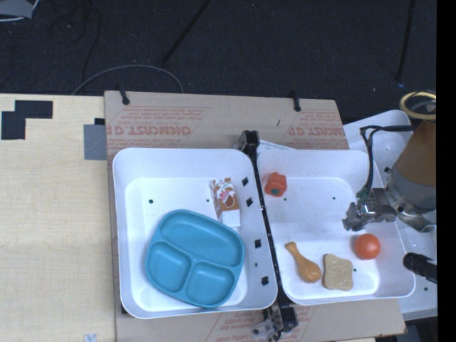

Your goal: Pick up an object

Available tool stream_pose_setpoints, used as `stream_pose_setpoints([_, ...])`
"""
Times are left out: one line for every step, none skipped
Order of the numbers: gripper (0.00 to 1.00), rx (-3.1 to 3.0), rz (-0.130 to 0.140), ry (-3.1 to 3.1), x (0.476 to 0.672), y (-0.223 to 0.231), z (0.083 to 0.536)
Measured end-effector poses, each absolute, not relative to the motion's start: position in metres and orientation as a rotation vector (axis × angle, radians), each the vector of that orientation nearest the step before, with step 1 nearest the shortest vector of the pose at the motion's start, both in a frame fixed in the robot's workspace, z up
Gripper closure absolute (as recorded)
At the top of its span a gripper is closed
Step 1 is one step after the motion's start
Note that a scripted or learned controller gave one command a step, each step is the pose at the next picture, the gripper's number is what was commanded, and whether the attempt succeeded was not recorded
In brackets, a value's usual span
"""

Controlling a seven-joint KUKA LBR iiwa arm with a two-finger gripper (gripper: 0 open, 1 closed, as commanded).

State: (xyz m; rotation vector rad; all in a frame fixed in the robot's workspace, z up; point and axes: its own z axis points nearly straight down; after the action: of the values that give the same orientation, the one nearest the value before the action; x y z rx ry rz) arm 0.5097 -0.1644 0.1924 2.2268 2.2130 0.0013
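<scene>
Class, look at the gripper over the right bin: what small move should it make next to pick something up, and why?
Probably shift slightly toward the tomato and lower. The gripper sits just above-left of it in the right bin, holding nothing, and that is the nearest item.

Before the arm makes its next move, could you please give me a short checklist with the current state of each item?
1. Gripper is over the right bin: ok.
2. Gripper holds an object: not ok, nothing seen between its fingers.
3. Tomato lies close below the gripper, unobstructed: ok.
4. Bread slice and drumstick lie apart from the tomato: ok.
5. Finger opening: cannot tell.
</scene>
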Motion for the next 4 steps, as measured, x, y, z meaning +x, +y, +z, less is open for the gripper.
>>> stream_pose_setpoints([1.00,2.218,0.002,2.222,0.511,-0.165,0.236])
stream_pose_setpoints([1.00,2.219,-0.001,2.230,0.526,-0.110,0.226])
stream_pose_setpoints([1.00,2.218,0.000,2.230,0.536,-0.057,0.235])
stream_pose_setpoints([1.00,2.218,-0.001,2.230,0.539,-0.005,0.241])
